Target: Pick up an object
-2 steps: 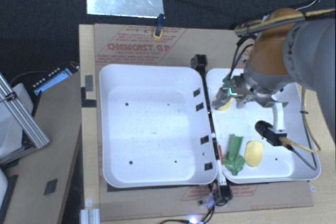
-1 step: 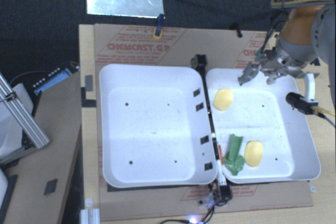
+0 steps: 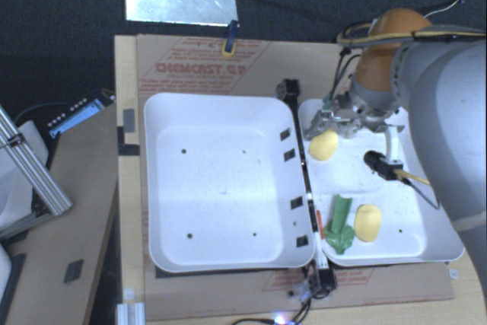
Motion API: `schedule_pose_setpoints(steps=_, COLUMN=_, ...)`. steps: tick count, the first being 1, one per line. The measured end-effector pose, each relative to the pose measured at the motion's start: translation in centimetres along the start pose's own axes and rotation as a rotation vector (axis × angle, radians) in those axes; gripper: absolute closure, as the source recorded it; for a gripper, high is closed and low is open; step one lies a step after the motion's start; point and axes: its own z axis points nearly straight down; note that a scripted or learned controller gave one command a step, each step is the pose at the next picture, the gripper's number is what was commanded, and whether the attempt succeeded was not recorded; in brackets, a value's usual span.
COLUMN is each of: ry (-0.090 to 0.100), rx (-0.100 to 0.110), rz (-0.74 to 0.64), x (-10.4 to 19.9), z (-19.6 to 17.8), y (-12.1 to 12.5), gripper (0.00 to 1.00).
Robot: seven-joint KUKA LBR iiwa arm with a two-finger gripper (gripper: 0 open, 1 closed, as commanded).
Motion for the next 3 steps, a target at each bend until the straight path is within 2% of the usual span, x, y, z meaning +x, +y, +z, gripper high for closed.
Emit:
schedule_pose_setpoints(steps=1, ry=-0.002, rx=-0.006, rz=0.000, x=-0.2, z=-1.8, y=0.1, gripper=1.00)
schedule_pose_setpoints(steps=2, ry=0.001, rx=-0.010, rz=-0.003, x=6.5, z=-11.2, y=0.2, gripper=1.00)
schedule_pose_setpoints(steps=3, ry=0.001, rx=-0.010, rz=-0.003, x=12.5, z=-18.8, y=0.2, gripper=1.00)
